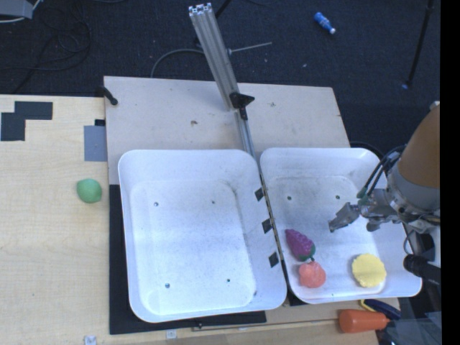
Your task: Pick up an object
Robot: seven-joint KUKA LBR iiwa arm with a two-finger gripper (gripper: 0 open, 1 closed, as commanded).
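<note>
— How far along is the pick?

— Barely begun, I judge. In the camera view the gripper (343, 218) hovers at right of centre in the right bin (316, 165), claw state unreadable. Purple object (300, 244), red object (312, 274), yellow object (369, 270) lie lower right — none lifted.

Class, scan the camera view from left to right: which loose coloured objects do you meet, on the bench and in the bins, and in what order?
Green ball on the wooden bench → purple object → red-orange object → yellow object, the last three in the right bin.
</note>
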